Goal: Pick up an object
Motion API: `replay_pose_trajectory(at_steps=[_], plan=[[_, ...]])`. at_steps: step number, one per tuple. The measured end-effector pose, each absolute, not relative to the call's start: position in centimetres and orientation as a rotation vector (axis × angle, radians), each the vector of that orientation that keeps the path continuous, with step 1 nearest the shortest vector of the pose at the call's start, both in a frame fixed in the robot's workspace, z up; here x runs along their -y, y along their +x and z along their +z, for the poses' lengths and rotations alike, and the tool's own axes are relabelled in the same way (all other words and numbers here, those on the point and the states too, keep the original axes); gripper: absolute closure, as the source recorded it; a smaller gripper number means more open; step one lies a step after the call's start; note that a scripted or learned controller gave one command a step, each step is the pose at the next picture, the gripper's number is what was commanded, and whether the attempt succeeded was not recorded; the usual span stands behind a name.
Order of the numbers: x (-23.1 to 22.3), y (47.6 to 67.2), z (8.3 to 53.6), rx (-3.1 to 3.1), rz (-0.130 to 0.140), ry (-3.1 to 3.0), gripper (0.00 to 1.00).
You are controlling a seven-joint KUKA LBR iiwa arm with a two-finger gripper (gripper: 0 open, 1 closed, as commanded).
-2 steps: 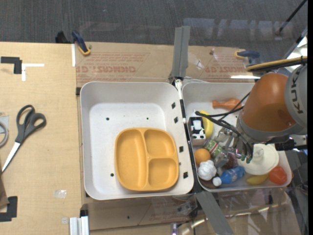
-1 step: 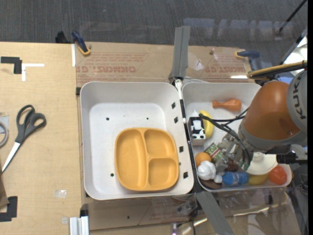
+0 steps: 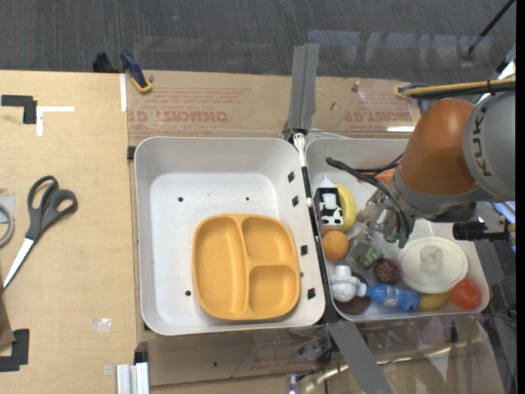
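Note:
The right bin (image 3: pixel 361 148) holds a crowd of small objects. An orange ball (image 3: pixel 334 245) lies by its left wall, with a black-and-white toy (image 3: pixel 329 207) and a yellow banana (image 3: pixel 349 206) just behind it. A dark purple piece (image 3: pixel 386 271), a white figure (image 3: pixel 344 283), a blue bottle (image 3: pixel 394 297), a brown piece (image 3: pixel 354 305), a white lidded bowl (image 3: pixel 431 263) and a red ball (image 3: pixel 465 293) fill the front. My gripper (image 3: pixel 380 226) hangs low over the middle of this bin, right of the orange ball and above the purple piece. No object is seen in its grasp.
The left bin (image 3: pixel 164 220) carries a yellow divided plate (image 3: pixel 246 266). Scissors (image 3: pixel 37 216) lie on the bench at far left. The arm's orange band (image 3: pixel 439 150) covers the right bin's back right part.

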State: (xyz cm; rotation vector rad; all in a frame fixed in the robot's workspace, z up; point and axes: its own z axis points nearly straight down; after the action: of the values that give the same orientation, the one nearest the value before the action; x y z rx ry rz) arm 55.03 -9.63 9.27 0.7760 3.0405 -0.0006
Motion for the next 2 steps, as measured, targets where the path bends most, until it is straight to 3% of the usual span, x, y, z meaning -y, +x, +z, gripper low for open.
replay_pose_trajectory(at_steps=[1,2], plan=[[9.6,55.1,10.2,-3.039,-0.002,0.772,1.00],[2.7,56.2,19.9,-3.035,0.000,0.802,1.00]])
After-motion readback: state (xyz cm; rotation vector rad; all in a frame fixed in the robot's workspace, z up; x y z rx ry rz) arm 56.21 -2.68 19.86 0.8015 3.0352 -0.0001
